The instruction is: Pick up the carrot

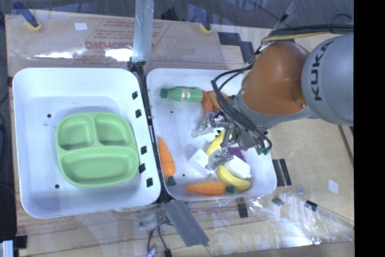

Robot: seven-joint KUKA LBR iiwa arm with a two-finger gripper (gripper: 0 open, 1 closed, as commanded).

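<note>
1. Two shallow white plastic bins sat side by side on the bench. The left-hand bin (24, 129) held a light green divided plastic tray (96, 148).
2. The right-hand bin (157, 84) was crowded. A green plastic bottle (183, 94) lay near its far wall, yellow toy bananas (233, 178) lay towards the near right corner, and a white block (198, 161) sat near the middle.
3. More than one orange carrot showed. One orange toy carrot (166, 157) lay along the bin's left wall. A second (206, 188) lay flat against the near wall, just beside the bananas.
4. The grey arm with its orange band reached in from the right. Its two-finger gripper (218, 142) hung over the middle of the clutter, with metal fingers (203, 127) splayed apart and nothing visibly between them.
5. Judged step: the approach, with no carrot grasped yet.
6. The next move would call for shifting the gripper towards a carrot, lining the fingers across its narrow body, descending and closing.
</note>
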